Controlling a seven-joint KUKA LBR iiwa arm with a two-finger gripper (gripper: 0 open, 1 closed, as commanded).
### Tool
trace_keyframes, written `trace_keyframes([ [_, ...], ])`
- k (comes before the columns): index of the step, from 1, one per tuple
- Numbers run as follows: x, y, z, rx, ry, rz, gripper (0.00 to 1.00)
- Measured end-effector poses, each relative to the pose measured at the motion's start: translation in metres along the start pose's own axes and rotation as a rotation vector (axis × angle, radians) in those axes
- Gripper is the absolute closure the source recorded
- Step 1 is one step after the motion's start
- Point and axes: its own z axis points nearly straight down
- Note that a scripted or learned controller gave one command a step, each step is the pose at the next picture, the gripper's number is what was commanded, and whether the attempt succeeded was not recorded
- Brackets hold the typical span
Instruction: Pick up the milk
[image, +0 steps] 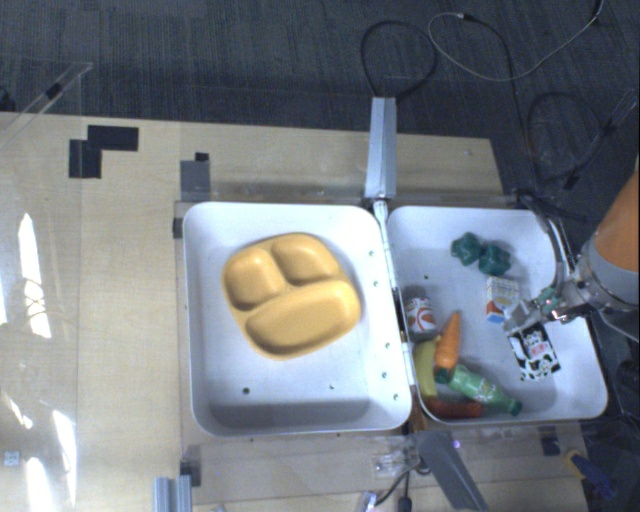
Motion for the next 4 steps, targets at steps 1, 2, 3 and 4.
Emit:
trace_keyframes([
  [1, 0.0, 0.0, 0.0, 0.0, 0.0, 0.0, 0.0],
  [2, -0.01, 0.007, 0.102, -0.03, -0.023, -0.12, 0.0],
  [3, -0.014, 0.011, 0.087, -0.044, -0.036, -0.12, 1.0],
  [4, -0.013, 0.01, 0.089, -0.038, -0.032, -0.12, 0.0],
])
